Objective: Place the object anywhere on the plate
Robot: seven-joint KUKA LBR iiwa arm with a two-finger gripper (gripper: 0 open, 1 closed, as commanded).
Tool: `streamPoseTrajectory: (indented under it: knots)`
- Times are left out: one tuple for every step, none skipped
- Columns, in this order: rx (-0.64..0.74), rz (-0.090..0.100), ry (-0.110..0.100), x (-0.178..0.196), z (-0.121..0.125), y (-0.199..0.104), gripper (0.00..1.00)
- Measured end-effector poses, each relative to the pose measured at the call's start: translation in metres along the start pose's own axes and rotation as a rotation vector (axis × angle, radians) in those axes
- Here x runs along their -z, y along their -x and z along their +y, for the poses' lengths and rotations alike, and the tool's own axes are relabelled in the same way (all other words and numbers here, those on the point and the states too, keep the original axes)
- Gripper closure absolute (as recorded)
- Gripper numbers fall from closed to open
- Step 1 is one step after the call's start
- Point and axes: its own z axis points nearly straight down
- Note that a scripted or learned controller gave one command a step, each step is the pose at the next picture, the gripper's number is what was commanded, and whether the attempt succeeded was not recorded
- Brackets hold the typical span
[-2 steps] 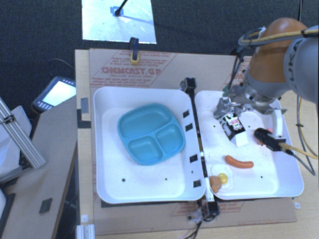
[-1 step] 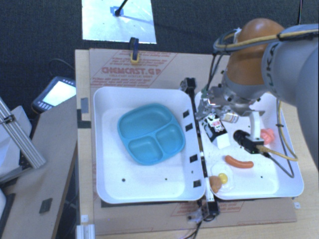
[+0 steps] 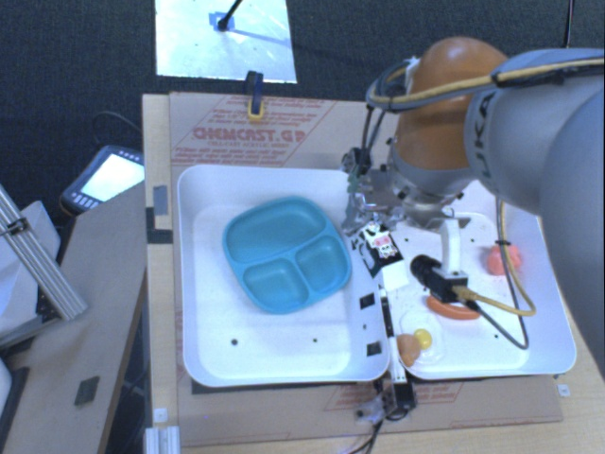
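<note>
i've got the arm (image 3: 529, 112) in from the right, its claw (image 3: 364, 218) low over the seam between the two bins, and from here i cannot tell what it is doing. the blue plate (image 3: 284, 252) sits mid left bin (image 3: 203, 282), set on a diagonal, nothing on it. the likely object, an orange carrot-like piece (image 3: 452, 308), lies flat in the right bin (image 3: 553, 348) near its front edge, long axis roughly left-right, which end leads too small to read. a fried-egg toy (image 3: 417, 341) sits at the front corner beside the seam.

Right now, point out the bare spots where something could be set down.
All three compartments of the blue divided plastic plate are bare. White floor of the left bin is bare around it, widest along the near wall. The right bin is crowded: gripper, orange carrot-shaped toy, fried-egg toy.
</note>
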Motion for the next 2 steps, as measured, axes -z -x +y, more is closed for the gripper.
streamPoseTrajectory:
  knots:
    - [-0.001, 0.0, -0.003, -0.005, -0.026, -0.049, 1.0]
    - [-0.001, 0.0, -0.002, -0.014, -0.042, -0.1, 1.0]
